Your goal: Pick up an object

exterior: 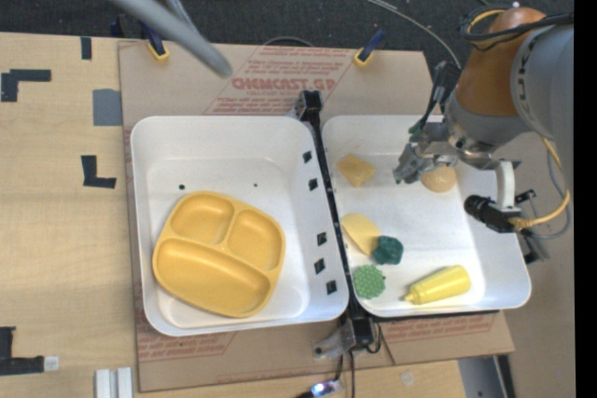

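A small, smooth, round tan object (438, 179) lies near the right bin's (494, 289) far right side. The metal gripper (411, 165) sits right beside it; its opening cannot be judged. The left bin (149, 144) holds a glossy yellow three-section plate (218, 253).

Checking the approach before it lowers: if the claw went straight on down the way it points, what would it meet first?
Most likely the bare floor of the right bin, close beside the tan ball. The claw hangs just left of that ball, so it could brush it; depth is hard to judge from this slanted view.
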Controlling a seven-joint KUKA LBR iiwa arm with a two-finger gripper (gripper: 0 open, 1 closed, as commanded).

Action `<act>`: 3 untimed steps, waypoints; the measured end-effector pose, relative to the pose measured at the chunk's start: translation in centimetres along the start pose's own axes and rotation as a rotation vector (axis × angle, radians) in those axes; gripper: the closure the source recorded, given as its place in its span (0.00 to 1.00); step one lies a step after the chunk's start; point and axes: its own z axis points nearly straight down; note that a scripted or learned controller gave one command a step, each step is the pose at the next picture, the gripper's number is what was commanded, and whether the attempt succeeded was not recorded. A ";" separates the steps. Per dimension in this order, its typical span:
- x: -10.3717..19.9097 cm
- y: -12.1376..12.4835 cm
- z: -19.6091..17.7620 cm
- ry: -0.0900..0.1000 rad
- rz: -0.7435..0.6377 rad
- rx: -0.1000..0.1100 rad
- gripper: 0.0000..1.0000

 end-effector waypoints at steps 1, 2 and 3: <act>0.9 -0.4 -4.7 0.000 -0.001 0.000 1.00; 0.9 -0.4 -6.2 0.001 -0.001 0.002 1.00; 5.9 -0.9 -5.4 0.001 -0.004 0.004 1.00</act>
